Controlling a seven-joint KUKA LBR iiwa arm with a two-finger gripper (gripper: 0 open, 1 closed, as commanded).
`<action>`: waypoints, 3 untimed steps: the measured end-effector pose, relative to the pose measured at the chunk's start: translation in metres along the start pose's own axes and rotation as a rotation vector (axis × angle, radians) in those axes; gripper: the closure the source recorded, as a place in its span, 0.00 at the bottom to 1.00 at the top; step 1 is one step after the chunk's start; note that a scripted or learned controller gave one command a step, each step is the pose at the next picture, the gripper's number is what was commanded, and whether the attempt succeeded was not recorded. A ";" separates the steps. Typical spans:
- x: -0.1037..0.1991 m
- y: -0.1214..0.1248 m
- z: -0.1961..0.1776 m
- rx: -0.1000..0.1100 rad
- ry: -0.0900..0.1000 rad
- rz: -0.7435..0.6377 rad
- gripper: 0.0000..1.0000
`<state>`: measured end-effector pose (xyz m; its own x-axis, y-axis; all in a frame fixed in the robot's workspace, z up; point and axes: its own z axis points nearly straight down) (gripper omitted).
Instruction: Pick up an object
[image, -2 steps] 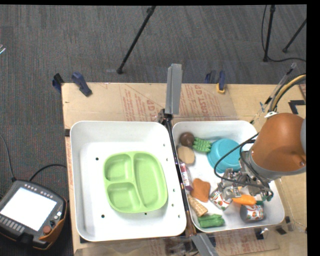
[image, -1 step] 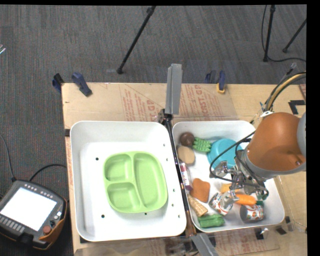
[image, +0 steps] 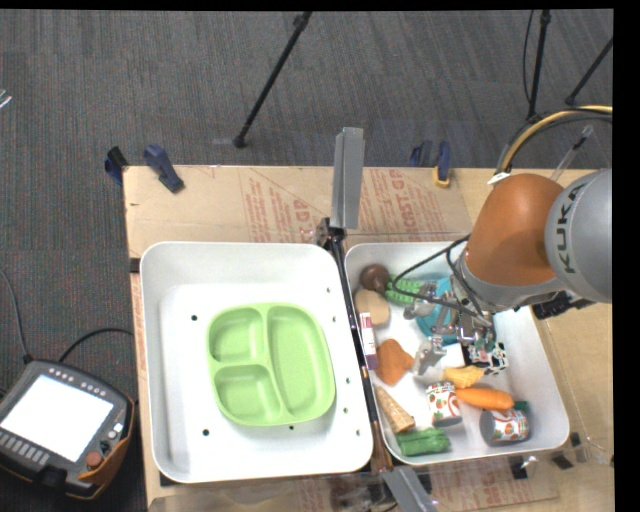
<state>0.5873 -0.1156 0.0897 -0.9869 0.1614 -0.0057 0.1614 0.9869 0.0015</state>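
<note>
The arm (image: 545, 235) comes in from the right and bends down over the right bin (image: 545, 375), its orange band bulging above the wrist. The gripper (image: 447, 335) hangs low among the toys; its metal parts blur into the clutter and I cannot tell how the jaws stand, nor whether anything sits between them.

Nearest me, below the jaws, lie a green piece (image: 423, 441), a waffle cone (image: 392, 407), a small printed can (image: 443, 403), a carrot (image: 484, 397) and a round printed cup (image: 503, 426). Just left of the jaws rests an orange wedge (image: 392, 361), and beyond it a beige lump (image: 371, 306) and a brown ball (image: 375, 276). A black-and-white toy (image: 488, 354) sits just right of the jaws, a teal piece (image: 435, 312) under them.

This bin is crowded, with bare floor along its right wall. Well to the left, the other bin (image: 170, 300) holds a green divided plate (image: 270, 362), with free rim all around.

The bins sit on a cardboard-covered bench (image: 250, 200); a teach pendant (image: 60, 425) lies at the near left, and stand legs cross the grey carpet (image: 150, 80) behind.
</note>
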 end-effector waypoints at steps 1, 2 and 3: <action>-0.002 -0.004 0.001 0.000 0.002 -0.071 0.00; 0.049 -0.080 0.002 -0.001 0.005 -0.253 0.00; -0.046 -0.091 0.003 -0.003 0.005 -0.323 0.00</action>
<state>0.6178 -0.2124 0.0871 -0.9871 -0.1602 -0.0017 -0.1602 0.9871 0.0035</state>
